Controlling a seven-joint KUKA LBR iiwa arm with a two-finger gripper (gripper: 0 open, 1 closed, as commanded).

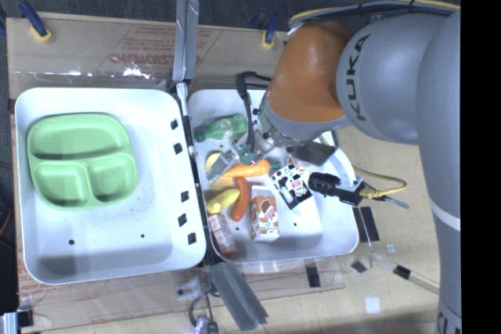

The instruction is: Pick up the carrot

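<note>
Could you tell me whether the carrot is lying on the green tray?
No, the carrot lies in the right bin among other items, while the green tray sits in the left bin.

- The arm (407,66) is built of big rounded grey shells with a smooth, slightly glossy finish.
- A wide orange band (313,74) wraps the segment above the wrist.
- Dark "KUKA" lettering (354,82) runs along the grey shell just right of the orange band.
- A black cable (249,102) loops at the band's left.

I see the carrot (249,169) hemmed in: green bottle (221,126) above, sausage (240,198) and banana (222,200) below, cow-print box (290,183) right. The arm (329,82) overhangs that bin's upper half.
</note>
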